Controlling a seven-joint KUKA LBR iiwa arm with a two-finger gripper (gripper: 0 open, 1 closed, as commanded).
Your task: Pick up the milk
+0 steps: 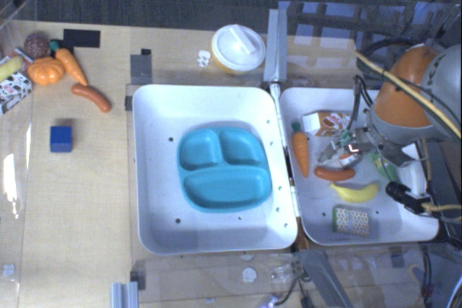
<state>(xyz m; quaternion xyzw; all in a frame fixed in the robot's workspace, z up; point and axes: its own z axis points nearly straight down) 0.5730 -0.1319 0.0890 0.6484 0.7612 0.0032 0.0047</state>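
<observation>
The milk (pixel 324 122) is a small white carton with orange and red print, lying at the back of the right bin (pixel 310 227). My gripper (pixel 341 151) hangs low in that bin, just in front and to the right of the carton and right above a red sausage (pixel 334 173). The grey arm with its orange band (pixel 404 94) comes in from the right and hides the bin's right side. I see nothing lifted off the bin floor.
An orange carrot (pixel 300 153) lies left of the gripper, with a banana (pixel 355 191) and a speckled sponge (pixel 352 221) nearer the front. The left bin (pixel 155 155) holds a blue divided tray (pixel 224 168). A white lid (pixel 239 47) and toy food (pixel 65 68) sit on the bench.
</observation>
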